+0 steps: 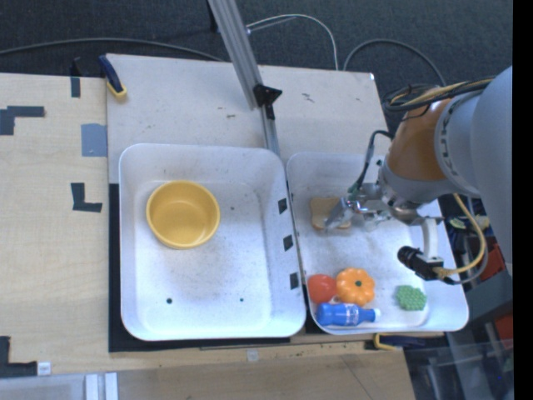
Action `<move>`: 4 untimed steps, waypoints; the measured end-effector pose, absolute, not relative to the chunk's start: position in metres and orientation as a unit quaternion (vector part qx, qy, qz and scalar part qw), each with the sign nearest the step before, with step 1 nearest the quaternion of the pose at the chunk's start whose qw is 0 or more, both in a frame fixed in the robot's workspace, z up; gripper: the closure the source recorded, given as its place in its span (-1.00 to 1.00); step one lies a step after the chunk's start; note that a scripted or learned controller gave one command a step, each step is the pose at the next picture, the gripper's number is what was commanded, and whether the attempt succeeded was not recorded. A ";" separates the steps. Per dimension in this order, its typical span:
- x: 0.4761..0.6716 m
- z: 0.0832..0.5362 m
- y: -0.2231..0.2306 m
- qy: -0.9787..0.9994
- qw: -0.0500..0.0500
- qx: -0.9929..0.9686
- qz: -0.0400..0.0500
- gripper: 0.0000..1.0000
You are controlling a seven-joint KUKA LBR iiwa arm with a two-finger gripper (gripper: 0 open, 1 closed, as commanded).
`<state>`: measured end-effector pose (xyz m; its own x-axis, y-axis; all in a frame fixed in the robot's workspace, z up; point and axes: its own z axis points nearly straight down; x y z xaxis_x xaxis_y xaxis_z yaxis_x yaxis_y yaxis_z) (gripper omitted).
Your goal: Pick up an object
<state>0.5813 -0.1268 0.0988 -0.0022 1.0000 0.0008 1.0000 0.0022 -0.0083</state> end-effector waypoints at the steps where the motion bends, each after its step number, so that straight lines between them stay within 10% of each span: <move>1: 0.583 0.113 -0.127 -0.708 0.002 -0.706 0.001 1.00; 4: 0.597 0.225 -0.058 -0.710 0.001 -0.705 0.000 1.00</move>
